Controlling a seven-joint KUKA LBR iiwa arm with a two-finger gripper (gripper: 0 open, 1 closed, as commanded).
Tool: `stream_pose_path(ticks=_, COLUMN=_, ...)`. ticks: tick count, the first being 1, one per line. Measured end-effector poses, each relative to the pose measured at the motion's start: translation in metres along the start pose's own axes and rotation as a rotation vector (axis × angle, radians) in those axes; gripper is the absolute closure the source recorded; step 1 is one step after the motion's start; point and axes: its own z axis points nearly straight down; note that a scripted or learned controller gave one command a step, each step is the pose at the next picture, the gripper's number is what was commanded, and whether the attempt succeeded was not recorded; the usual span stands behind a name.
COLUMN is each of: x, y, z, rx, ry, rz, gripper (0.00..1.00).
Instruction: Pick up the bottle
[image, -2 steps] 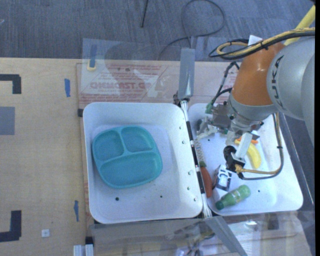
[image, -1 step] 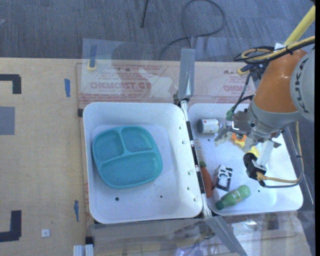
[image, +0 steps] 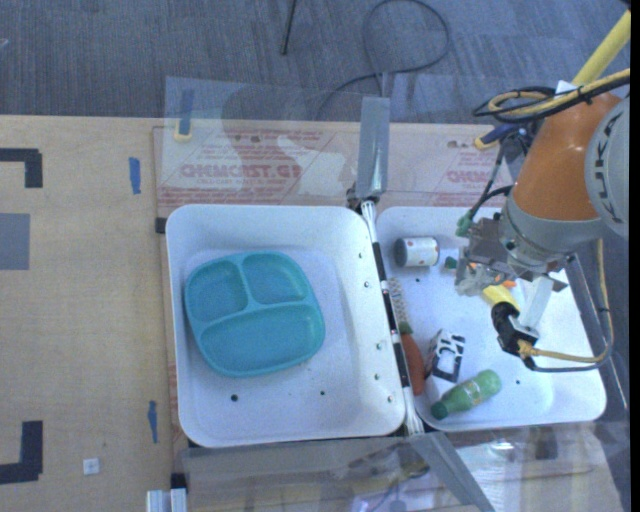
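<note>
The green bottle (image: 466, 393) lies on its side near the front edge of the right bin (image: 570, 385), cap pointing left. My gripper (image: 477, 268) hangs over the upper middle of that bin, well behind the bottle and apart from it. The grey wrist and orange band of the arm (image: 570, 170) cover much of the bin's back right. Nothing shows in the gripper's grasp.
A white cylinder (image: 418, 251) lies left of the gripper. A black-and-white item (image: 447, 357) and an orange-red stick (image: 413, 362) sit just behind and left of the bottle. A yellow piece (image: 497, 293) shows under the wrist. The left bin (image: 200, 400) holds a teal divided plate (image: 255, 312).
</note>
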Motion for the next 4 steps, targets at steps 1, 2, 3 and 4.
stream_pose_path(ticks=1, x=0.109, y=0.017, z=0.007, rx=-0.002, ry=-0.001, rz=0.003, gripper=1.0)
stream_pose_path(ticks=2, x=0.194, y=0.061, z=-0.014, rx=-0.002, ry=-0.002, rz=0.122, gripper=1.0)
stream_pose_path(ticks=3, x=0.299, y=0.024, z=-0.094, rx=-0.004, ry=-0.002, rz=-0.194, gripper=1.0)
stream_pose_path(ticks=4, x=0.32, y=0.029, z=-0.227, rx=-0.003, ry=-0.002, rz=0.154, gripper=1.0)
